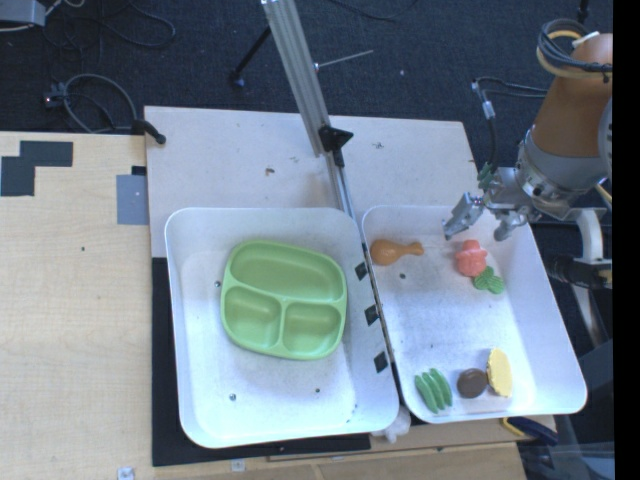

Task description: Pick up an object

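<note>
My gripper (486, 224) hangs over the far edge of the right bin (560, 368), fingers spread apart and nothing between them. Just below it lies a red strawberry-like toy (471, 259) with a green leafy piece (490, 282) beside it. An orange drumstick toy (394, 252) rests to the gripper's left, near the bin divider. At the bin's near end sit a green bean-pod toy (434, 389), a brown round toy (472, 383) and a yellow toy (499, 372).
The left bin (190, 388) holds a green sectioned plate (284, 299). A slanted metal rail (306, 78) runs from the top down to the divider between the bins. Wooden tabletop lies to the left, dark floor with cables beyond.
</note>
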### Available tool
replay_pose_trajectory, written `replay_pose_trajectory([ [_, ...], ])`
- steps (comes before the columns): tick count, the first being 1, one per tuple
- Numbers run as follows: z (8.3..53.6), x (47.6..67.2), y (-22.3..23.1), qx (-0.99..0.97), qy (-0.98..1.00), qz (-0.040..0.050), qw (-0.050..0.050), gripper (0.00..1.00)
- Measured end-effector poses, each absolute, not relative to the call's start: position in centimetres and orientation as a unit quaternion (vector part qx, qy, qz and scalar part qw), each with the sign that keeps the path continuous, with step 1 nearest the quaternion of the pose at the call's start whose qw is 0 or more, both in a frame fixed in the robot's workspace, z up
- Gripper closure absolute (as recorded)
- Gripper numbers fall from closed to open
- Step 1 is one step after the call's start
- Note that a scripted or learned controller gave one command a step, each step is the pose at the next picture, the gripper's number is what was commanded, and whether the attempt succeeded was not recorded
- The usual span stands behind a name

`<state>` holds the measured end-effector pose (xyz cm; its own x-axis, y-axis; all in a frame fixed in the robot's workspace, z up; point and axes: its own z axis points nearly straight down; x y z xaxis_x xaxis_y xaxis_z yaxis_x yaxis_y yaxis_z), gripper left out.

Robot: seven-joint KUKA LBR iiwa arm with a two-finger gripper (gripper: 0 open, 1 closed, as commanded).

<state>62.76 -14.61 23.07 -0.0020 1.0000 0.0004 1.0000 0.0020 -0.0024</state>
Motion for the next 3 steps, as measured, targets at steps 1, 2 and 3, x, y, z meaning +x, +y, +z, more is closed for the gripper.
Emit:
replay_pose_trajectory([
  [1, 23.1, 62.8, -14.6, -0.706, -0.708, 0.0008, 0.001, 0.0],
  [2, 18.2, 61.8, -14.2, -0.707, -0.707, 0.0022, 0.003, 0.0],
  [3, 12.3, 62.6, -13.8, -0.706, -0.708, 0.0023, 0.003, 0.0],
])
